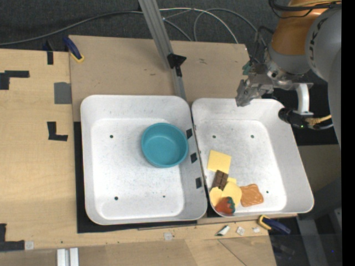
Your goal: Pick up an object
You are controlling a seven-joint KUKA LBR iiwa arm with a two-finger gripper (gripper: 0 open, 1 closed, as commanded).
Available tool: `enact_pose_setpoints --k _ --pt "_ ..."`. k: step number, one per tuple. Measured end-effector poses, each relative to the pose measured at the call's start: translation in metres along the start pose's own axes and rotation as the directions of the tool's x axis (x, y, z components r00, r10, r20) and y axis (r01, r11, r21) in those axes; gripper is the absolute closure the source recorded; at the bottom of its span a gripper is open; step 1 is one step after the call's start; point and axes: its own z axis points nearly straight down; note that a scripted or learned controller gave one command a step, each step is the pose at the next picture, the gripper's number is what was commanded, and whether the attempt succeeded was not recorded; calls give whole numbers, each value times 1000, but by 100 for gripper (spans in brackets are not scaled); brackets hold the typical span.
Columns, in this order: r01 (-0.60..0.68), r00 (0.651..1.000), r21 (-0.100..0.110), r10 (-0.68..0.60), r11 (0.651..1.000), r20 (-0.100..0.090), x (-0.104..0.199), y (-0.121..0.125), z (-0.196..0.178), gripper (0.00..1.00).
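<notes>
Poised above the far rim of the right-hand bin [288, 148], the arm's gripper [246, 96] hangs with nothing between its fingers; whether they stand wide or narrow cannot be told from this slanted overhead view, since the tips blur into one dark mass. The likeliest candidates for lifting lie well apart from the fingers, toward the near edge of the same bin: a flat yellow square [218, 161], a small dark brown block [220, 179] touching it on the near side, a paler yellow piece [232, 193] beneath that, a red and green item [224, 205] pressed into the near corner, and an orange-brown slab [250, 195] just beside the cluster. All appear to be toy food pieces, probably light and fairly stiff, with smooth faces that could slip under a loose pinch. The flat square offers little height to catch and would likely need gripping across its edges; the dark block, standing proud of its neighbours, looks the easier hold, taken across its narrow sides. The crowding may cause one piece to drag another. Farther still from the fingers, in the left-hand bin [100, 148], sits a teal bowl [163, 144], upright, rigid and light by the look of it, best taken by pinching its rim wall. Both bins rest on the tan surface [33, 148].
</notes>
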Motion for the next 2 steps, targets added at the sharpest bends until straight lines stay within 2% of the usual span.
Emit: enact_pose_setpoints --k 1,2 --pt "3 1000 3 -3 1000 -1 49 -30 12 100" --pt "3 1000 3 -3 1000 0 84 -54 11 100"
